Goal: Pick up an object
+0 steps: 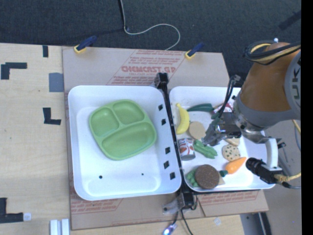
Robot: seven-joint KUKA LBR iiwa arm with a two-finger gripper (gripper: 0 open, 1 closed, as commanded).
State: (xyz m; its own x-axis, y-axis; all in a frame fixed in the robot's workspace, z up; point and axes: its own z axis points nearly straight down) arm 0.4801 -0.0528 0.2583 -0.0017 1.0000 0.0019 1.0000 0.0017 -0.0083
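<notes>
2 bins [78, 131], 1 green plate [123, 129]

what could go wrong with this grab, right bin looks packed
The gripper sits low among crowded items: a green pod, tan disc and banana lie close together, so it may nudge a neighbour or catch two at once. The small can near the divider could tip if the pod gets dragged.

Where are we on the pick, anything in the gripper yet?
Done: the arm is over the right bin, with the gripper low among the toy food. In hand: nothing visibly between its fingers; it hangs by the green pepper and tan disc. Left: grasp and lift. The green plate sits untouched in the left bin.
</notes>
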